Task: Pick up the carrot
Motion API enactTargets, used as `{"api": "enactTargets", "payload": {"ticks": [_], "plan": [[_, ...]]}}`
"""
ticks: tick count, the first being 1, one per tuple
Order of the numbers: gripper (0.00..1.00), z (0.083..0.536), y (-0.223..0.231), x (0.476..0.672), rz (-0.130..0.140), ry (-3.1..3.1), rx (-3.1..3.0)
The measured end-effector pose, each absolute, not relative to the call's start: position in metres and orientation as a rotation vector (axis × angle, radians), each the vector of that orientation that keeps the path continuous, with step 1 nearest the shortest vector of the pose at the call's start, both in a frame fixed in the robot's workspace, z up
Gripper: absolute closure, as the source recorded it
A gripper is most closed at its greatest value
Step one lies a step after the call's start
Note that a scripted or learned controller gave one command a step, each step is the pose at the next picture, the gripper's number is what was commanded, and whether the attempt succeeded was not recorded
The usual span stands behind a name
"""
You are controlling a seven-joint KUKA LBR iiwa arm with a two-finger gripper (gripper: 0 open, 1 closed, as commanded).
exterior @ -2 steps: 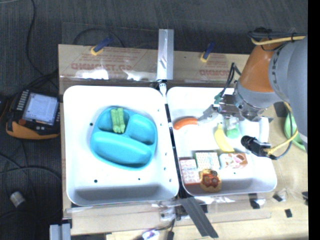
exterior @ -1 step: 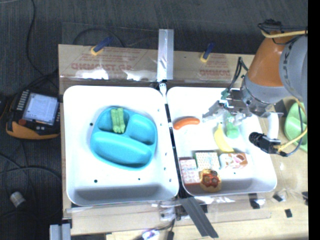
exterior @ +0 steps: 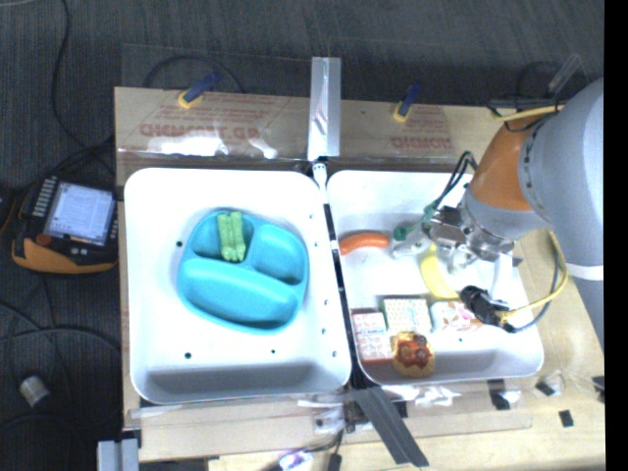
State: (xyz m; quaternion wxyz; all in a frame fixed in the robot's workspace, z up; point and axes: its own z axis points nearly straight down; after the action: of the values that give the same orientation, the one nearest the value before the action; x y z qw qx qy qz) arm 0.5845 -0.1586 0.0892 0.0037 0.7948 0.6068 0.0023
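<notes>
Two white bins sit side by side on the tabletop [exterior: 137, 116], and the carrot [exterior: 361, 242] — the orange piece the task wants — lies in the right bin [exterior: 525, 361], flat on the floor at its upper left, just beside the wall that divides it from the left bin [exterior: 147, 361]. Everything else is best read from the carrot: to its right, near but apart, is a small green-and-white piece [exterior: 404, 232], then the gripper [exterior: 453, 235] a little farther right, hanging above the bin floor with a yellow banana-like item [exterior: 436, 275] just below it. Whether the fingers are apart or together I cannot tell; the wrist body and its cabling hide them at this slant, and nothing shows between them. Below the carrot, well toward the near wall, lie flat printed packets [exterior: 404, 316] and a brown-red lump [exterior: 412, 353]. Left of the carrot, across the divider, a blue sectioned plate [exterior: 240, 297] holds a green pod [exterior: 232, 235] — plainly clutter, not the target. Judging by its place, the carrot is not yet grasped; its closeness to the wall likely leaves one side cramped for a grip.
</notes>
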Motion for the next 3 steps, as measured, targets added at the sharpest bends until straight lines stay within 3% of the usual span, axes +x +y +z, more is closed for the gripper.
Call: {"api": "enactTargets", "payload": {"ticks": [1, 2, 3], "plan": [[0.0, 0.09, -0.104, 0.593, 0.005, 2.154, 2.271], [0.0, 0.217, -0.132, 0.557, -0.009, 1.743, 2.612], [0.0, 0.29, -0.174, 0.561, -0.01, 1.395, 2.813]]}}
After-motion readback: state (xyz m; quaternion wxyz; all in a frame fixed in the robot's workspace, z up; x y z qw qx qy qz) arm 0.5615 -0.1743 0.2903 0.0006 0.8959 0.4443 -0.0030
